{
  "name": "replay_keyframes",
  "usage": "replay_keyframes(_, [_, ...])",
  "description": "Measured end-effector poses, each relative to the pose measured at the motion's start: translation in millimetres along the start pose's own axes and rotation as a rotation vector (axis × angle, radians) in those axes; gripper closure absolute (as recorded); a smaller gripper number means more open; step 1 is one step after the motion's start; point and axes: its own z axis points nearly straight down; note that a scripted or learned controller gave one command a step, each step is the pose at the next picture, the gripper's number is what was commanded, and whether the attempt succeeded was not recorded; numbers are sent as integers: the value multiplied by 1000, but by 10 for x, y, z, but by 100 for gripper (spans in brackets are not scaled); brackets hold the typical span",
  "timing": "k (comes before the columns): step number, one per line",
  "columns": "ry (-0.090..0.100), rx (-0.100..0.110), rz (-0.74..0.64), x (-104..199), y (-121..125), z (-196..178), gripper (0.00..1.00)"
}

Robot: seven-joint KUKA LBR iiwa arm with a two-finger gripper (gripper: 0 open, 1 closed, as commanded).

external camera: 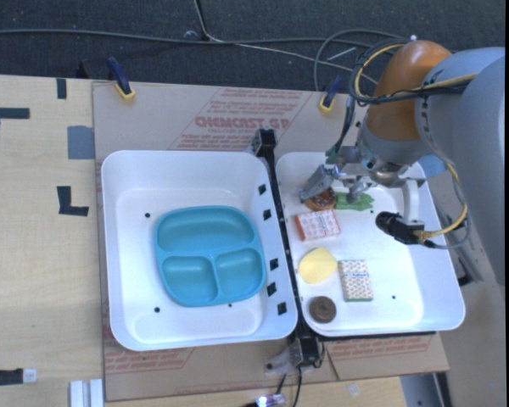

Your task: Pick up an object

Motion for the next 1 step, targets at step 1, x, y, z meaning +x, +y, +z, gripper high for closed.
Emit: replay_keyframes(1, [-1,-2,1,-88,-51,519,0])
